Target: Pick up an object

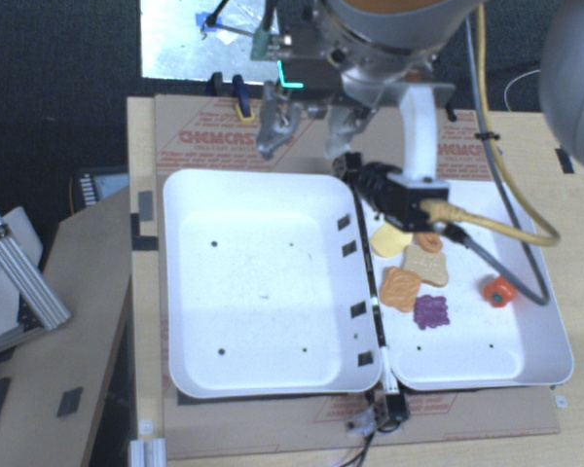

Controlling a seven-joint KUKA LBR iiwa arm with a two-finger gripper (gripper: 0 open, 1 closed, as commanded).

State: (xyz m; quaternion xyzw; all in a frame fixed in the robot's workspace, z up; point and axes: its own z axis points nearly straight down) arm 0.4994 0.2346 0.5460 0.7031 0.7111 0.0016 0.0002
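Orange piece (pixel 400 288): right bin (pixel 526 358), touching purple piece (pixel 430 310).
Yellow piece (pixel 390 239): just beyond.
Gripper (pixel 302 139): far, above worktop (pixel 204 134).
Fingers: cannot tell.

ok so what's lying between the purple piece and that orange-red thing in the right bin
Nothing: in the camera view, only bare white bin floor separates the purple piece from the orange-red thing in the right bin.
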